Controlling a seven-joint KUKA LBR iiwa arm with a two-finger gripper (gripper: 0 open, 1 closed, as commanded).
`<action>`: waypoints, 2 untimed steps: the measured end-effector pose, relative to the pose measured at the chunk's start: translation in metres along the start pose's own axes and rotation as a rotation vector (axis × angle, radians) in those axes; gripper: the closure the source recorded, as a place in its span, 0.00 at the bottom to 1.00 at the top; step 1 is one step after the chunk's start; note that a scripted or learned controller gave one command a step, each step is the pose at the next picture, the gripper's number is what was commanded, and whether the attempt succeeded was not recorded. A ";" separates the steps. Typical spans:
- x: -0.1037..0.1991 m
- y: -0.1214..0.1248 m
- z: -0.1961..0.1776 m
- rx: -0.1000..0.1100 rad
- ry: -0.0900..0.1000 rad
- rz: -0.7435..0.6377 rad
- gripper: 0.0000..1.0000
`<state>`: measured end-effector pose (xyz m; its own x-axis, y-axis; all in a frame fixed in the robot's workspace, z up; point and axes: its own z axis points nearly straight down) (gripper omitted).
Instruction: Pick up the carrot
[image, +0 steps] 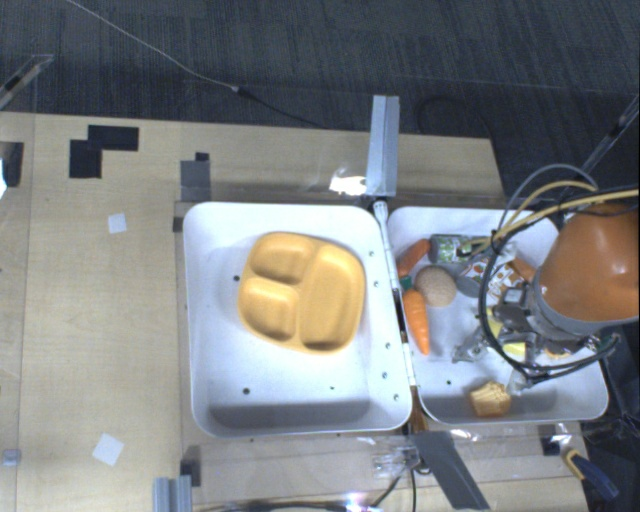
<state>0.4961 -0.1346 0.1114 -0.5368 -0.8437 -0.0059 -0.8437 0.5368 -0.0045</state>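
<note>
Claw (497, 345) hangs low over the middle of the right bin (590, 405), under the orange wrist band; I can't tell its state, since cables and the wrist bulk cover most of it (metal bits poke out on the near side, nothing more). Carrot (416, 320) lies against the right bin's left wall, by the divider between the bins. Its long axis runs roughly front to back along that wall, thick end toward the far edge, tip pointing at the near edge. From the claw it sits toward the left wall, apart, with bare white floor between. My call: I need a sideways shift to that wall, jaws set across the carrot's width; the wall leaves little room for the outer finger. A tan egg-like ball (436, 286) sits just beside the carrot's thick end. A brown chunk (490, 399) rests near the front edge. The left bin (215, 400) holds a yellow sectioned dish (300, 290). Items under the arm are hard to identify.
</note>
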 end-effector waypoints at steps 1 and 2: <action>-0.035 0.030 -0.020 0.001 0.000 0.046 0.00; -0.071 -0.023 -0.019 0.001 0.000 0.117 0.00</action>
<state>0.5529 -0.0872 0.1312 -0.6320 -0.7749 -0.0066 -0.7749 0.6320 -0.0046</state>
